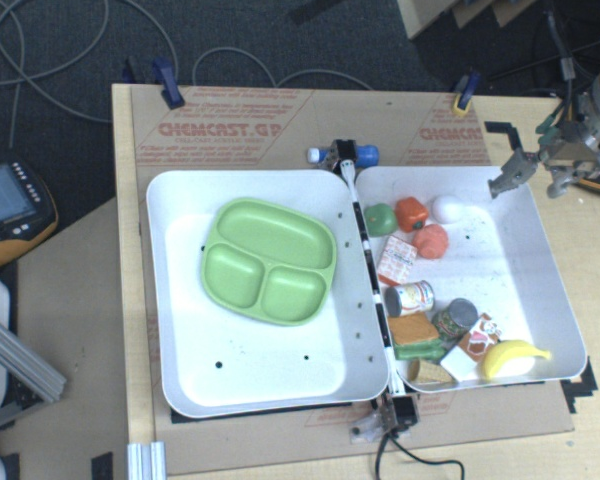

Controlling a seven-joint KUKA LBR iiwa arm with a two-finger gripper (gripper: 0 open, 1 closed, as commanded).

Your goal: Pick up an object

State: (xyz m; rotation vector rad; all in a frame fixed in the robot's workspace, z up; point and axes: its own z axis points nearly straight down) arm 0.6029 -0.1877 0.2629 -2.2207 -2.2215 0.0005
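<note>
The robot's hand (528, 171) is a compact assembly of dull grey metal with blocky, angular parts, dark joints, and a small green patch on its body. A thin dark cable runs along it, and a slim grey finger (510, 175) ends in a darker tip

- green divided plate (269, 261), far left of gripper (533, 170): smooth matt plastic
- both bins (230, 383): white plastic, slight sheen
- bench board (220, 123) beside them: brown cardboard, red print, matt
- banana (510, 358), well below gripper: glossy yellow plastic
- small can (410, 297), lower left of it: metal, paper label
</note>
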